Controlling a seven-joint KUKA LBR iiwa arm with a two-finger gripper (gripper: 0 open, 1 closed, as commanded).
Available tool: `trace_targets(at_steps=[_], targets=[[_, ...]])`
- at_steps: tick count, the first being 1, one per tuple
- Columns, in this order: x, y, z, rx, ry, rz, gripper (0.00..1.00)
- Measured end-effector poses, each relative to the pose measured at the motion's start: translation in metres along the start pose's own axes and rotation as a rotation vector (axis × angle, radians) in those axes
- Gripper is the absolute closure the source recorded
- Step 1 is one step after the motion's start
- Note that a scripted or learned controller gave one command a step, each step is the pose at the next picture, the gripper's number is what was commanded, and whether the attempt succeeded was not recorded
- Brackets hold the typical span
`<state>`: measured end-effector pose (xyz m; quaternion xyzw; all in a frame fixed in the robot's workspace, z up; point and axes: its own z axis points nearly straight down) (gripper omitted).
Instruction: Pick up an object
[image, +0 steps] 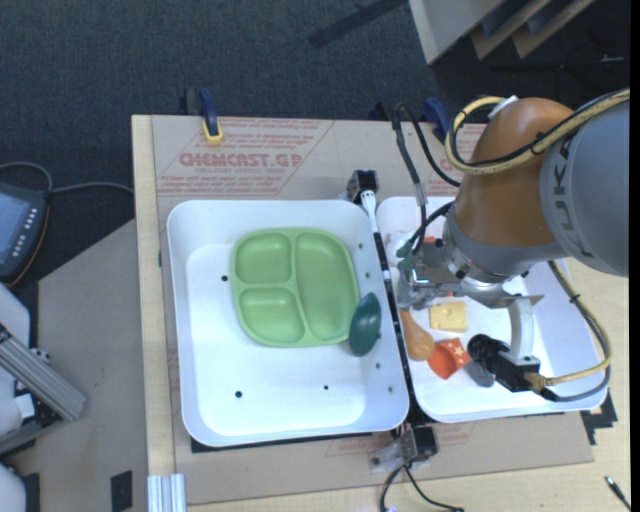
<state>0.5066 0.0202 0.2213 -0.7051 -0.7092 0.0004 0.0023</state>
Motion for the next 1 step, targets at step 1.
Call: trace_targets(at_steps=[1], targets=[[0.0459,-0.0033,0.0047,0.0,0.0,0.0,1.0]])
